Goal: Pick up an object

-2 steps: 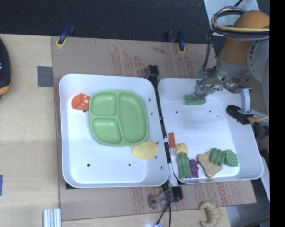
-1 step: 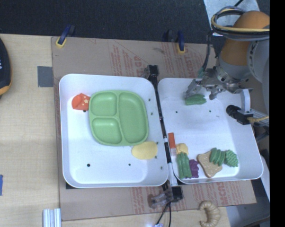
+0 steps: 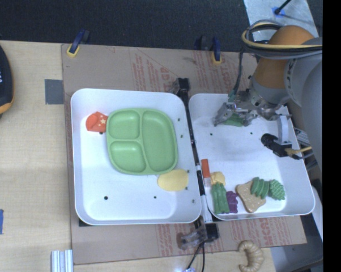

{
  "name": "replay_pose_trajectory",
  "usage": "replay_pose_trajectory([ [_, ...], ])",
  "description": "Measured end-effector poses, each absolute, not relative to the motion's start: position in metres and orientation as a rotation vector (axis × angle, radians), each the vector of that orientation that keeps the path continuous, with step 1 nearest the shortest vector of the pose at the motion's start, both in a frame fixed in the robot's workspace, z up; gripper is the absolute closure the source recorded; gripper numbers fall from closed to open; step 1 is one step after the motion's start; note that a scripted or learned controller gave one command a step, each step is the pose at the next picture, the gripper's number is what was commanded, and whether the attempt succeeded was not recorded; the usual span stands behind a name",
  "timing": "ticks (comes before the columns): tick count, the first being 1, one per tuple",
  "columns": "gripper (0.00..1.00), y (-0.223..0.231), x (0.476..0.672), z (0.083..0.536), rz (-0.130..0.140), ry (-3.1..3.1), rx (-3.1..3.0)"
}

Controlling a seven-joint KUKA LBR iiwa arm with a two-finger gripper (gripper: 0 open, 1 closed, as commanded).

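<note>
So the pincer (image 3: 236,117) is down low in the upper part of the right bin (image 3: 244,158), upper right of the frame, sitting right over a small green thing (image 3: 238,122). Honestly I can't tell how far open the pincer is, or whether it has hold of that green bit at all; it's too murky in there.

My read: this is the grab step, with the arm down at the object and the lift not done yet. If the green thing really is caught, the next move needs a straight rise that clears the bin wall without shaking it loose. If it isn't, the pincer needs lining up again.

Plenty of other candidates too. The lower edge of the same bin has a cluster: a long green piece (image 3: 219,198), a purple bit (image 3: 232,202), a tan bread-shaped slice (image 3: 248,198) and 2 more green pieces (image 3: 260,187) lying on it. They're packed tight, so probably harder picks.

The left bin (image 3: 131,202) holds a green divided plate (image 3: 142,140), a red thing (image 3: 96,122) at its upper left and a yellow lump (image 3: 173,180) just touching its lower right corner.
</note>
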State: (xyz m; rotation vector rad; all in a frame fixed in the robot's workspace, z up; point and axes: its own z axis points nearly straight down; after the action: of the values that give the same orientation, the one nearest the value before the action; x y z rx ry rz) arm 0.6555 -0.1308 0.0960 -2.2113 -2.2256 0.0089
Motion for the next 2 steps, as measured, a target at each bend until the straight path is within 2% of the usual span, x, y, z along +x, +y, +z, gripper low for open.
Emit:
replay_pose_trajectory([
  [1, 0.0, -0.218, 0.656, 0.115, 0.005, -2.222, -2.227],
  [2, 0.0, -0.14, 0.609, 0.09, 0.008, -2.225, -2.205],
])
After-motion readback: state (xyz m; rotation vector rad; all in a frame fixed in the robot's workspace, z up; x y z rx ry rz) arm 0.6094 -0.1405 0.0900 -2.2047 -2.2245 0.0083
